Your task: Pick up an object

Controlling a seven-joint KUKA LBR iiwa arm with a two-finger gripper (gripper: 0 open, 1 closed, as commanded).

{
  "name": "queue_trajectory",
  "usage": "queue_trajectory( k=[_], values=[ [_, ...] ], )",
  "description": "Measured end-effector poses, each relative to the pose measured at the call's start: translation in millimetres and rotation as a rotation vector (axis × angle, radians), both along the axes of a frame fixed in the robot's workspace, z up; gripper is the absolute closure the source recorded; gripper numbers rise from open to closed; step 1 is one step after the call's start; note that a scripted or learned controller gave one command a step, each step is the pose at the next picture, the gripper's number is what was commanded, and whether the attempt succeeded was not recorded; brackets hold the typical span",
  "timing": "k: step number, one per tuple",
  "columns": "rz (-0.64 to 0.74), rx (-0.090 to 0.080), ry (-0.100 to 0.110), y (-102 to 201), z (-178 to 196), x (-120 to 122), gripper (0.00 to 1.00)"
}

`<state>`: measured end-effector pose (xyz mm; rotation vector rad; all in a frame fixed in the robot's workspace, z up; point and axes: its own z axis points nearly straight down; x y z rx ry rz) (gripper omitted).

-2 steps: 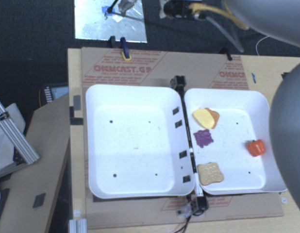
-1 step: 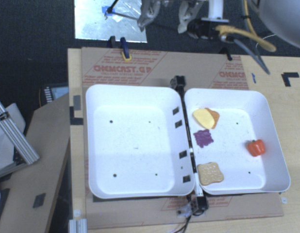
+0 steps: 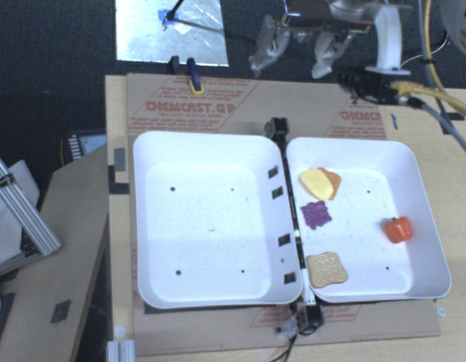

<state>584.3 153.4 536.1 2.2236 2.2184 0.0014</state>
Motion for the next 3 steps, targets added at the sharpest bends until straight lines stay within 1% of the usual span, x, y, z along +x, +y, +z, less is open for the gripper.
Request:
queue_trajectory(
  k=[1,2,3],
  values=[
    [0.014,0.003,0.000,86.2,-1.6,5.8,0.00],
    [0.008,0.002,-0.003,81.5,10.5,6.8,1.00],
    [-0.009,-0.005,0.011,-49.0,-79.8,-61.3,1.00]
  ],
)
